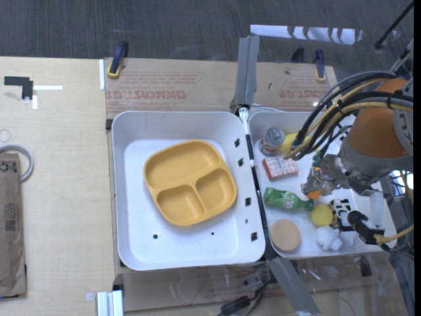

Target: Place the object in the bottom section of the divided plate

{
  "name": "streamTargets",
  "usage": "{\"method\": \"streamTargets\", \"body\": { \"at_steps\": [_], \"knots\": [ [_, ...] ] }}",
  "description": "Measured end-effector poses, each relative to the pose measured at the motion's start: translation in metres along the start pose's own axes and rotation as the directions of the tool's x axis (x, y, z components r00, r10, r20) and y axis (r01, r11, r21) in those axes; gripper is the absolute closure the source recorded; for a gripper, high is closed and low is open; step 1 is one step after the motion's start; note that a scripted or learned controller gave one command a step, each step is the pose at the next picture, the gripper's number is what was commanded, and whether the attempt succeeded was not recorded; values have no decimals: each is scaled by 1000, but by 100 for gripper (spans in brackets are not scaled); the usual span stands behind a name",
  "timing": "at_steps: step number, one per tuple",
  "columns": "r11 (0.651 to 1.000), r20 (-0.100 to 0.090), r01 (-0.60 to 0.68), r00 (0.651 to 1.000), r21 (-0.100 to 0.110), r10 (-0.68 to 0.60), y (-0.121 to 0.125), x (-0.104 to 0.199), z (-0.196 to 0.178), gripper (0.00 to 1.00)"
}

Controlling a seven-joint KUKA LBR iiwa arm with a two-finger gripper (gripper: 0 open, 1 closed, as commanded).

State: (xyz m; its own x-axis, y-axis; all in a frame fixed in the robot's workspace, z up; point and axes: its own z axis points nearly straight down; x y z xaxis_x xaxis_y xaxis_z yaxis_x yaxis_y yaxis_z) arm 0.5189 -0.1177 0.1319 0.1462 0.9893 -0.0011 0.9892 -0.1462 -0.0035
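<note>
Camera view: left bin (131, 249) holds the yellow divided plate (189, 182), roughly at bin centre and rotated. Its large section faces 11 o'clock and the two small sections face 5 to 6 o'clock. There is a white floor margin all round the plate, widest at 6 and 9 o'clock and narrowest at 3 o'clock, toward the shared wall.

The right bin (279, 118) is crowded:
- can (273, 139) at 11 o'clock
- red-and-white box (281, 168) just below the can
- green packet (287, 199) at 9 o'clock, close to the left wall
- tan disc (286, 235) at 7 o'clock, near the front rim
- yellow ball (321, 215) and white lump (329, 239) toward 6 o'clock, close together

Can't tell which item is the task object. Every loose item lies in the right bin.

The arm (375, 137) comes in from 3 o'clock with cables draped over the bin's upper half. The gripper (320, 180) is at bin centre, right beside a small orange item (314, 191). Whether they touch, and whether the gripper is open or closed, can't be told because the wrist hardware blocks it.

There is little room around the gripper, with the packet at its 8 o'clock and the ball at its 6 o'clock.
</note>
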Motion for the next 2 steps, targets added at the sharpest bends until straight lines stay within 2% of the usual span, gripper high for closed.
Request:
{"method": "streamTargets", "body": {
  "at_steps": [1, 2],
  "knots": [
    [967, 1, 256, 967, -2, -256, -3, -6, -51, 100],
    [994, 1, 113, 994, 0, -113, 37, 89, -77, 100]
  ]
}}
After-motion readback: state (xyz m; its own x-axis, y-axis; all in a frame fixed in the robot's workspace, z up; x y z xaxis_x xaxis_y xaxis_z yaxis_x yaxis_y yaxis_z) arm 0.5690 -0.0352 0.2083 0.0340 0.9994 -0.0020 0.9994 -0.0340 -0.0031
